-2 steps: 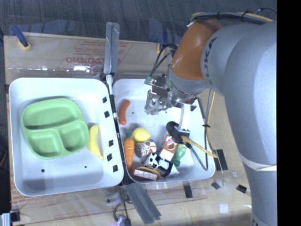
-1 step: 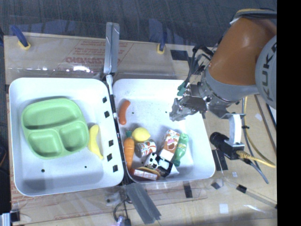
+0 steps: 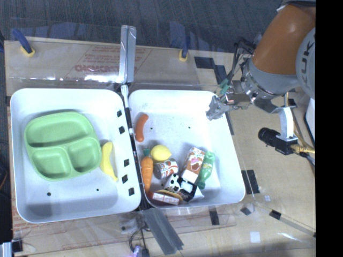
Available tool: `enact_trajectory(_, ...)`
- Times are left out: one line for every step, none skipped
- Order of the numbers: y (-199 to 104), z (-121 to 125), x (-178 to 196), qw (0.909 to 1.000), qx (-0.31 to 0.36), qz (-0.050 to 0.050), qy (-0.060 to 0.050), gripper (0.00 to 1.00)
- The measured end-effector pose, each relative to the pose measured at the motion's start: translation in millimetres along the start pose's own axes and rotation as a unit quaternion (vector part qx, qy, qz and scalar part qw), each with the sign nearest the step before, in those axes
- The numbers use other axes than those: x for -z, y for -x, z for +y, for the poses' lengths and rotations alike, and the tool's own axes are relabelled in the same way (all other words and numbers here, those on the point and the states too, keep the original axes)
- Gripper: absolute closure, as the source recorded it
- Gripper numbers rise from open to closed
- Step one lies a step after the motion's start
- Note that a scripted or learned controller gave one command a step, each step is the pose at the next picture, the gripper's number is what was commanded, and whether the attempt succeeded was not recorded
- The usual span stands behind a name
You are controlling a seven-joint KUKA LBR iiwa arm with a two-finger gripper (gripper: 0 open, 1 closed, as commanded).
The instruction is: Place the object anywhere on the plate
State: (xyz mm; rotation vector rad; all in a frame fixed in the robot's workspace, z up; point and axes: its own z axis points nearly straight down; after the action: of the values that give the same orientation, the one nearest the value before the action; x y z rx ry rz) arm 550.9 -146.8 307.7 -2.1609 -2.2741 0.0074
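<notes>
We see the plate (image 3: 59,146), green with three compartments, lying in the left bin (image 3: 32,208), and a banana (image 3: 109,160) beside the plate's right edge, touching or nearly so, not on it. Right of the plate, past the divider, the right bin (image 3: 177,103) holds the rest: a sausage (image 3: 141,127) nearest the plate at the top, a carrot (image 3: 147,173) below it, a lemon (image 3: 161,153), a small can (image 3: 167,169), a printed packet (image 3: 195,160), a green bottle (image 3: 206,170) and a few black-and-white pieces at the bin's front, all crowded together. The gripper (image 3: 217,108) hangs at the right bin's far right rim, well away from the plate, above bare bin floor; we cannot tell how its fingers stand. Nothing lies between banana and plate.
</notes>
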Motion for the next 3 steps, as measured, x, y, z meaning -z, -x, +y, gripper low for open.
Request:
enact_trajectory(25,4,19,0.9846,-0.175,0.000,0.001,1.00)
enact_trajectory(25,-43,-59,0.9985,-0.055,0.001,-0.002,1.00)
enact_trajectory(20,-43,64,0.9983,-0.059,0.000,0.001,1.00)
